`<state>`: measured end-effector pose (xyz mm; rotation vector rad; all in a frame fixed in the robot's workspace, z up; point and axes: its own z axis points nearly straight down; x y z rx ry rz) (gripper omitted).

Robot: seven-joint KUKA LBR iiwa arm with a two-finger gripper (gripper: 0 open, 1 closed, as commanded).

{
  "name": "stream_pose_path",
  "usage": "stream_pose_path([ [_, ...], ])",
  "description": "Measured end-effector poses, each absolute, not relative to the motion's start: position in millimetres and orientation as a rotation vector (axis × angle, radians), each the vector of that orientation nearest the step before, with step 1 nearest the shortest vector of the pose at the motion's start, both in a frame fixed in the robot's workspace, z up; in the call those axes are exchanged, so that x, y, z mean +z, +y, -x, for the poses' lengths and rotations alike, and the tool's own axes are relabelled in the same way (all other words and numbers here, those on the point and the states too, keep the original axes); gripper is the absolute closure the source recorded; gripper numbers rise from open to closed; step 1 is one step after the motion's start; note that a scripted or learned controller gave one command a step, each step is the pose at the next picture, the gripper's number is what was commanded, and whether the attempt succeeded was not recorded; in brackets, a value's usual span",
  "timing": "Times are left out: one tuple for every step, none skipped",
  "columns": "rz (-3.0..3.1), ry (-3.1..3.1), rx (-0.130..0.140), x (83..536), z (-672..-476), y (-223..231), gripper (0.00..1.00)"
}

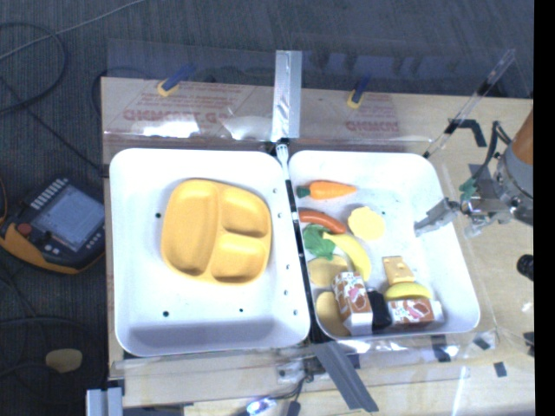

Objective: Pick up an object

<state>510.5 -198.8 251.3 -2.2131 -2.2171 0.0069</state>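
Nothing is picked yet: the gripper (473, 204) hangs at the right white bin's (451, 258) edge, its opening impossible to tell, while the orange plastic carrot (328, 190) and other toy foods lie inside, untouched.

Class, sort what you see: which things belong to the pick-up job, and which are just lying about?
Job:
gripper
carrot
yellow disc
banana
cartons
right bin

Lying about:
yellow tray
left bin
handheld controller
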Motion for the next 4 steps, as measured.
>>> stream_pose_path([
  [1.961, -2.444, 0.005, 175, -564.0, -158, 0.00],
  [1.864, -2.539, -0.005, 89, -543.9, -143, 0.00],
  [1.864, -2.535, -0.009, 96, -544.8, -142, 1.00],
  [2.066, -2.366, 0.004, 200, -544.0, -99, 1.00],
])
